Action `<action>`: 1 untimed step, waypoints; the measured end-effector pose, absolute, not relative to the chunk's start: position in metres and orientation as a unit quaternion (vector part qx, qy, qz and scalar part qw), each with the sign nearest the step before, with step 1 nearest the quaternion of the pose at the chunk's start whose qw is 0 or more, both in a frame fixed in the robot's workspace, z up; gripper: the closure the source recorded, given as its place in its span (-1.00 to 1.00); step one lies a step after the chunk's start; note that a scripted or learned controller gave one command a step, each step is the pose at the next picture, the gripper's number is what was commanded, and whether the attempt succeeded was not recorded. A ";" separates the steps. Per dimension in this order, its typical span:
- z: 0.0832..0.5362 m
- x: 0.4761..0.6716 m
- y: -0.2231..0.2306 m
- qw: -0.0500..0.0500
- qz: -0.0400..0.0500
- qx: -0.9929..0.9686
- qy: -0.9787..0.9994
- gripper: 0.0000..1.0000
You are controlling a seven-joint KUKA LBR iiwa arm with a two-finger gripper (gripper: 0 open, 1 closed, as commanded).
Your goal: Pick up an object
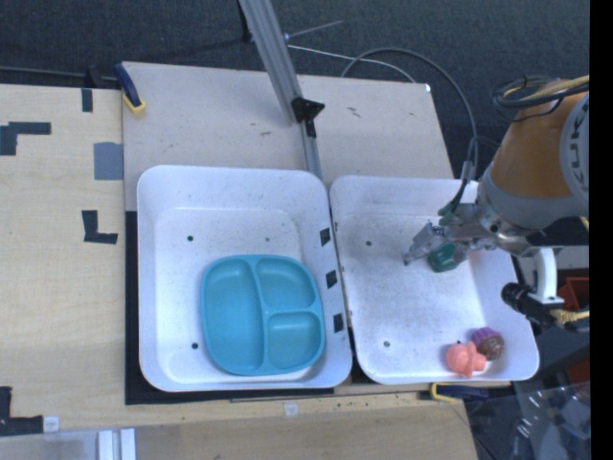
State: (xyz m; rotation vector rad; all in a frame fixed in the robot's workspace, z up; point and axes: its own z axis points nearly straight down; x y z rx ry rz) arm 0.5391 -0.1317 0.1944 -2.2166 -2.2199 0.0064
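Gripper (433,253) over right bin (402,353), a small green object (442,257) at its tip (jaw state: cannot tell). Pick unconfirmed; lift remains.

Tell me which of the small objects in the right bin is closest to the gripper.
The dark green object is closest: it lies right at the gripper, in the bin's upper part. The pink toy and the purple-brown piece sit together in the near right corner, far from it.

End effector (433,253) w/ green obj (442,257), right bin (383,286).
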 end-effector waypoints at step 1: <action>0.150 0.541 -0.135 0.002 0.002 -0.707 -0.708 -1.00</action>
